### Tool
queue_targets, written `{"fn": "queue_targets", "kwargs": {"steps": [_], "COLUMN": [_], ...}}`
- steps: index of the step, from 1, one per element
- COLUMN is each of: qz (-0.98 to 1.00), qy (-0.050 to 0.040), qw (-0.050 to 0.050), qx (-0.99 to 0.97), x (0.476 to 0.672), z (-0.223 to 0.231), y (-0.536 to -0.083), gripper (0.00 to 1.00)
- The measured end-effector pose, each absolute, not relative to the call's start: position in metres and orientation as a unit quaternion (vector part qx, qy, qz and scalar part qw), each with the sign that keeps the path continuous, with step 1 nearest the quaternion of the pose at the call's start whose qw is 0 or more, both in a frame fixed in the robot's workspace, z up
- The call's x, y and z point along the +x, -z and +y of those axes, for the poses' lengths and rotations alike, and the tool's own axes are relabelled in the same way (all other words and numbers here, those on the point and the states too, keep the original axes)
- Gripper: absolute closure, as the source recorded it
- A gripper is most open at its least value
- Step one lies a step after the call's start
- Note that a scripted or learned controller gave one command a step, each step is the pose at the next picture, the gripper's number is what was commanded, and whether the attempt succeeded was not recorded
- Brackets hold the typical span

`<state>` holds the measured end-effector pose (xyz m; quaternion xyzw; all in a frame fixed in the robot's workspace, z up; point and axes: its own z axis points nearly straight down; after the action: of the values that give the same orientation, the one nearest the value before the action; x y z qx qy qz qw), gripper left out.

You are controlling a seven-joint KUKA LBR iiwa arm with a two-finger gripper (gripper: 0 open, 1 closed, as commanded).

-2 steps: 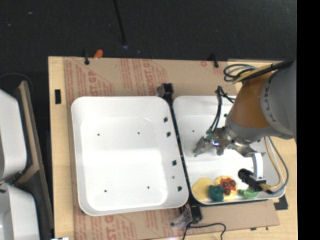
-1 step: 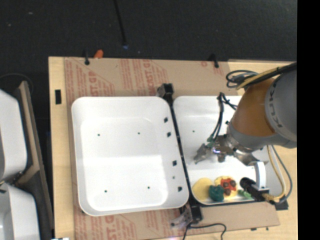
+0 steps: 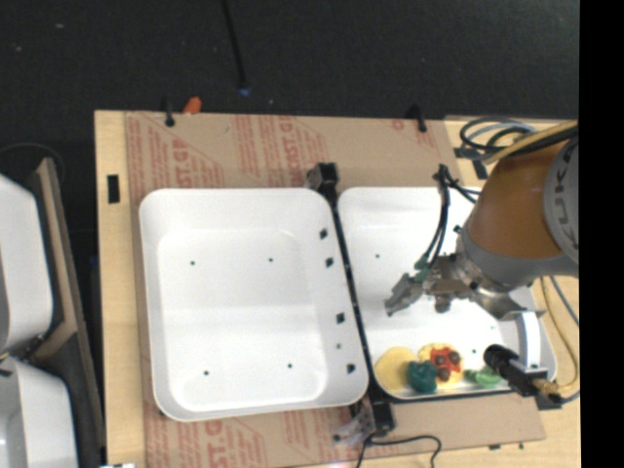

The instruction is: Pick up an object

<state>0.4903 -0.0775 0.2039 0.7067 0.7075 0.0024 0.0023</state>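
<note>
A small heap of objects lies along the near edge of the right bin (image 3: 390, 224). It holds a pale yellow flat piece (image 3: 392, 364), a teal lump (image 3: 421, 377), a red and dark piece (image 3: 446, 358) and a small green piece (image 3: 484, 376). My gripper (image 3: 404, 294) hangs over the middle of the right bin, above and slightly left of the heap, and apart from it. Nothing shows in its grasp. The grey arm with its orange band (image 3: 517, 203) covers the bin's right side.
The left bin (image 3: 156, 261) stands beside the right one, with a black divider strip (image 3: 341, 281) and clips between them. Both rest on a cardboard sheet (image 3: 244, 149). Cables (image 3: 487, 135) lie at the back right.
</note>
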Motion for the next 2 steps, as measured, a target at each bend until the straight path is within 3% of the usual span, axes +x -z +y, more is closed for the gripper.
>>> {"fn": "queue_targets", "kwargs": {"steps": [1, 2], "qz": [0.707, 0.705], "qy": [-0.0034, 0.002], "qw": [0.004, -0.002], "qx": [0.707, 0.709], "x": [0.491, 0.535], "z": [-0.092, -0.172], "y": [-0.304, -0.224], "gripper": [0.0, 0.0]}}
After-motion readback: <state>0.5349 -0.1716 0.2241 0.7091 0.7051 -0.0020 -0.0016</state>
